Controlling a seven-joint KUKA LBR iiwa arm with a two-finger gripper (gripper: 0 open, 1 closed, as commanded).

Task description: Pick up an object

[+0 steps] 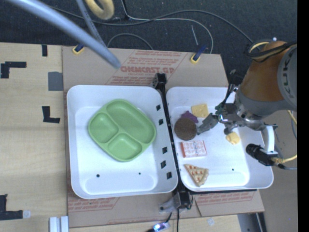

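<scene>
Left bin (77,129) holds green tray (122,129).

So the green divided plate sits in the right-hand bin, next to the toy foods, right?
Not quite. The camera view shows the green divided plastic plate in the left white bin, alone. The toy foods, such as the brown round cookie, lie in the right white bin.
</scene>
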